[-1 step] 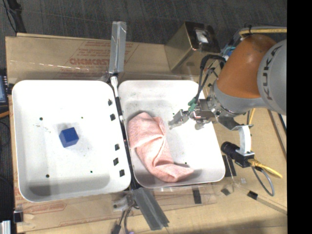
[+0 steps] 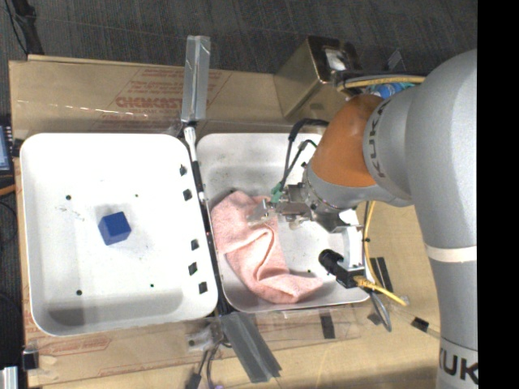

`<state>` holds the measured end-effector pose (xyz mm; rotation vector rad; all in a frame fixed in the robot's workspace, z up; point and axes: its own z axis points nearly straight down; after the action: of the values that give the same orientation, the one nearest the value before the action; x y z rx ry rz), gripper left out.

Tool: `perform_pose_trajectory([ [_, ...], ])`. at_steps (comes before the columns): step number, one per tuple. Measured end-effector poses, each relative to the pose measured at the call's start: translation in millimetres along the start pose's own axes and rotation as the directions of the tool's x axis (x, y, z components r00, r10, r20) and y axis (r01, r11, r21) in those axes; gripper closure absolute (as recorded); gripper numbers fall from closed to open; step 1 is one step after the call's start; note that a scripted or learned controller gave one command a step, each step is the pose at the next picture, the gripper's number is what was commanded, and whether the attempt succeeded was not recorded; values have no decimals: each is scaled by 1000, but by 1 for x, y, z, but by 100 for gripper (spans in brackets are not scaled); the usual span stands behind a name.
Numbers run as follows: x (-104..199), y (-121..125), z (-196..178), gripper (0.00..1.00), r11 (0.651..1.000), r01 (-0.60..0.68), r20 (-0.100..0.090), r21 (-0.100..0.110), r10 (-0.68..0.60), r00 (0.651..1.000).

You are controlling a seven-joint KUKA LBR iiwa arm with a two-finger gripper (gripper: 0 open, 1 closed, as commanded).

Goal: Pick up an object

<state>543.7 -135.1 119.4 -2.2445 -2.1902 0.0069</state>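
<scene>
Gripper point(image 2: 272, 207) down low in right bin point(image 2: 243, 148), right at upper edge of pink cloth point(image 2: 255, 245). Finger spread hard to read, grip on cloth impossible to confirm. Cloth bunched across near-left part of that bin. Blue cube point(image 2: 114, 227) over in left bin point(image 2: 97, 148), well apart from cloth.
</scene>
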Motion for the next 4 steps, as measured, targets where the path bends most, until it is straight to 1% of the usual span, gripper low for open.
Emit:
perform_pose_trajectory([
  [1,39,14,28,0,998,69,0,-1,-69,998],
  [2,28,72,27,0,994,107,1,-5,-107,994],
  [3,28,31,28,0,972,235,0,-2,-235,972],
  [4,28,30,19,100,971,239,0,1,-239,971],
])
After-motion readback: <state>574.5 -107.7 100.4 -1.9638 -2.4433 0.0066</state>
